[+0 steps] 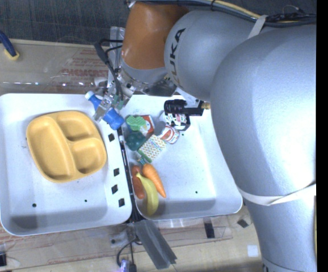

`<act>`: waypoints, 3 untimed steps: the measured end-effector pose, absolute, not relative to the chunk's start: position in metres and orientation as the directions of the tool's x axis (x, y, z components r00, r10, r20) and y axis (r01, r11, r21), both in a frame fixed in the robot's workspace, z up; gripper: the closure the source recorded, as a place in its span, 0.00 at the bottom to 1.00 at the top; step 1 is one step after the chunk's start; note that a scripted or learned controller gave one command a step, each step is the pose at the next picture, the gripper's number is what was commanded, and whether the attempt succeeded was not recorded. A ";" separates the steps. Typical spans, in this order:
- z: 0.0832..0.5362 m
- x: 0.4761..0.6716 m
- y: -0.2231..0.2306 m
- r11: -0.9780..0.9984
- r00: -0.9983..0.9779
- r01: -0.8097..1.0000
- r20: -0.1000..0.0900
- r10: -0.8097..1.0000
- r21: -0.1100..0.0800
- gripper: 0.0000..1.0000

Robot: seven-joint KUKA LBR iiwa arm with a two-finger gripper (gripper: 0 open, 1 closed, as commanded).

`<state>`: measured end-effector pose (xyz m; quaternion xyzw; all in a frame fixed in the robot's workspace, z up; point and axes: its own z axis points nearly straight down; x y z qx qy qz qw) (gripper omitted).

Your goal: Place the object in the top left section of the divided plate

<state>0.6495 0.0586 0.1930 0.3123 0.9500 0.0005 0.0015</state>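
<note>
Since the gripper [108, 102] hangs over the far right corner of the left bin [50, 208], close against the blue object [113, 119], that blue piece is taken to be the thing to be placed; whether it is actually clamped cannot be told, the contact being hidden, and how wide the gripper stands cannot be told either. The blue object is seen just beyond the upper right edge of the divided plate [47, 146], beside the rim shared by the two bins; whether it rests on the bin floor or is lifted clear cannot be made out. It is judged to be a small moulded plastic toy: light, stiff, rather smooth and so liable to slip, but not fragile; a hold across its narrow middle would be preferred, with its pale end left free.

The yellow plate lies in the left bin and is divided in three, with one large section on the left and two smaller ones on the right; nothing is seen in any of them, so the target section is judged open to receive the piece. The right bin [198, 163] holds a crowd along its left side: a green object [133, 134], a red-and-white carton [147, 123] touching it, a patterned block [152, 148] just below, then a carrot [154, 180], a banana [148, 200] and a small red piece [136, 187] beside the rim
</note>
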 end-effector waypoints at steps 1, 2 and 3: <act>0.246 0.637 0.087 0.802 -0.802 0.598 -0.001 0.598 0.000 1.00; 0.202 0.647 0.074 0.778 -0.778 0.629 0.001 0.629 -0.002 1.00; 0.267 0.612 0.024 0.758 -0.758 0.652 -0.001 0.652 0.001 1.00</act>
